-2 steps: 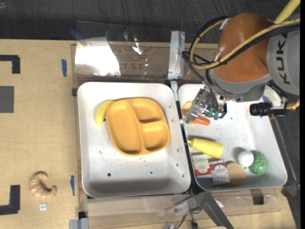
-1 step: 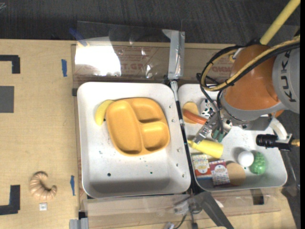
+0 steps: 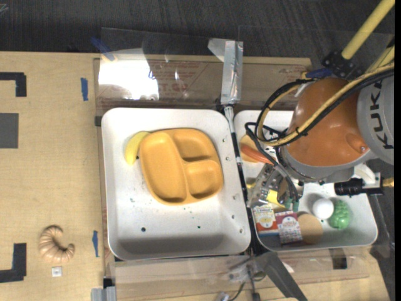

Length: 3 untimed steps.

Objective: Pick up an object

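My arm's orange wrist band (image 3: pixel 329 127) hangs over the right bin (image 3: pixel 363 237). Below it the gripper (image 3: pixel 274 190) reaches down into the bin's left side, among small objects. Its fingers are lost in the clutter. Near it lie an orange piece (image 3: pixel 252 150), a small yellow item (image 3: pixel 270 197), a red and white packet (image 3: pixel 285 224), a tan rounded object (image 3: pixel 309 226), a white ball (image 3: pixel 323 208) and a green knobbly object (image 3: pixel 340 215). The arm covers much of this bin.
The left bin (image 3: pixel 125 231) holds an upturned yellow divided tray (image 3: pixel 180 165) with a yellow banana-like piece (image 3: pixel 133 146) tucked at its left. A tan curled toy (image 3: pixel 56 244) lies on the cardboard bench at the left. A clear plastic sheet (image 3: pixel 169 74) stands behind the bins.
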Each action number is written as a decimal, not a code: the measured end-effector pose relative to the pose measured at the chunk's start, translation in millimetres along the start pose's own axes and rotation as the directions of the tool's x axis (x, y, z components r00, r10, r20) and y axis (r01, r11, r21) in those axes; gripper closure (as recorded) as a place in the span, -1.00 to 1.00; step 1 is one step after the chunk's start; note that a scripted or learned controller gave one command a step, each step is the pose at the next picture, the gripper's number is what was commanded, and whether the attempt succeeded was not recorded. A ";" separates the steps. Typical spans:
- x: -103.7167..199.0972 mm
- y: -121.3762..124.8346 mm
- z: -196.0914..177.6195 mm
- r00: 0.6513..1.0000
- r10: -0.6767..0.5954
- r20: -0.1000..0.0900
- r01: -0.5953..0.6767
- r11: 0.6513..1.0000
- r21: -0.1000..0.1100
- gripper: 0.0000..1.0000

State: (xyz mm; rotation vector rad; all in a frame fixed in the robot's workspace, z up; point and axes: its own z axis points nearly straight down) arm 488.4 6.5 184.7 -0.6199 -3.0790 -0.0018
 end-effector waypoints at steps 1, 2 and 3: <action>-78.5 -1.2 -103.1 0.996 0.088 0.010 -0.088 0.996 -0.004 1.00; -101.9 -32.0 -87.2 0.987 -0.159 0.005 0.159 0.987 0.000 1.00; -95.0 -73.4 18.4 0.978 -0.207 -0.005 0.207 0.978 0.001 1.00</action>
